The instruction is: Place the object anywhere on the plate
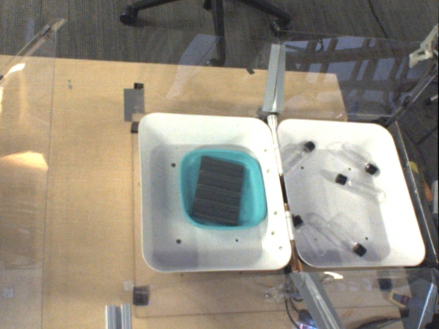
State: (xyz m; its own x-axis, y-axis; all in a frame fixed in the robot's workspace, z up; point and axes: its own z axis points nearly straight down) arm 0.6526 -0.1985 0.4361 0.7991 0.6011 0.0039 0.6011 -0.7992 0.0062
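Observation:
A dark grey ridged block (219, 190) lies flat on the teal square plate (256, 204), a little tilted, well inside the plate's rim. The plate sits in the middle of the left white bin (158, 204).
The right white bin (391, 184) holds a clear plastic piece (336, 184) with several small black caps. A metal bar (273, 81) runs back from the gap between the bins. The wooden bench (68, 184) spreads to the left, and an office chair base (212, 5) stands on the floor behind.

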